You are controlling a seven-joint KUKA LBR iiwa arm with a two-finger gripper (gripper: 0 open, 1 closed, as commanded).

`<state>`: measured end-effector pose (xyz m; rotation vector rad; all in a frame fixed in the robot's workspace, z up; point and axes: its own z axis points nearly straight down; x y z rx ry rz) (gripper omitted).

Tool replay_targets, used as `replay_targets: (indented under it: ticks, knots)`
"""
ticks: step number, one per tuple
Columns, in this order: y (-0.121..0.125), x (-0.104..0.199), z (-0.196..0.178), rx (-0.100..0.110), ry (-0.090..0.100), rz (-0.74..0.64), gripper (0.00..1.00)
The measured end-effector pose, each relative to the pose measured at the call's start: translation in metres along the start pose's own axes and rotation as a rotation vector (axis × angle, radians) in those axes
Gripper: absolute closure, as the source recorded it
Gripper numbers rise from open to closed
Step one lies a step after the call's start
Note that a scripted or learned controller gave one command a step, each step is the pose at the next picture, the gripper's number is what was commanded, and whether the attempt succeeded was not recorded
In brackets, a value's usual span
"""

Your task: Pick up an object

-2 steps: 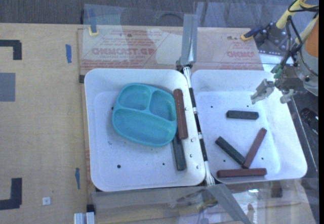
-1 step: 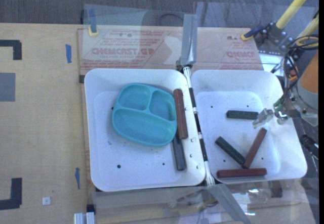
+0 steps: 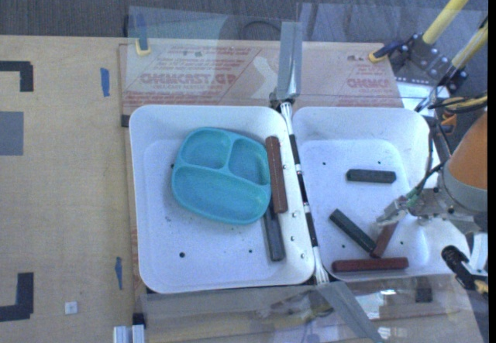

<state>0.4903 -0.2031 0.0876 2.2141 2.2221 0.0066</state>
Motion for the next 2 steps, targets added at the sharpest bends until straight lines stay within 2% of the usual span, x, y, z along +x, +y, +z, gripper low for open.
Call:
replay_targets:
  ticks: [1, 2]
  knots:
    - [0.002, -0.002, -0.011, -0.008, -0.002, 0.005, 1.00]
    - [0.062, 0.053, -0.088, 0.006, 0.000, 0.011, 1.00]
